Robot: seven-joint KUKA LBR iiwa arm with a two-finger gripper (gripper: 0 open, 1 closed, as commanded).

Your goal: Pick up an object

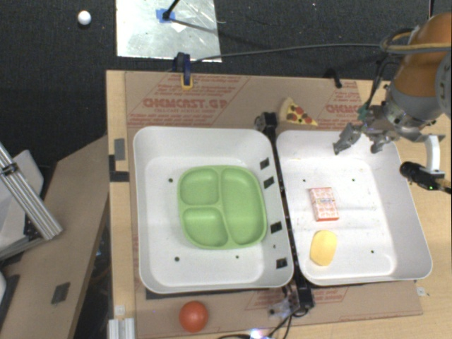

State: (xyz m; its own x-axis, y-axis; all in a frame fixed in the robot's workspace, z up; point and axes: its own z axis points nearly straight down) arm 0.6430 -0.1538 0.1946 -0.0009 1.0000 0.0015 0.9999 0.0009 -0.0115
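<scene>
Overhead view. The gripper point(361, 140) hovers above the far edge of the right bin point(409, 210), fingers point(343, 143) spread apart and holding nothing. Within that bin lie a small red-and-white box point(323, 203) and, nearer the front, a yellow object point(323, 248). A green divided tray point(222, 205) rests in the left bin point(152, 189).
</scene>
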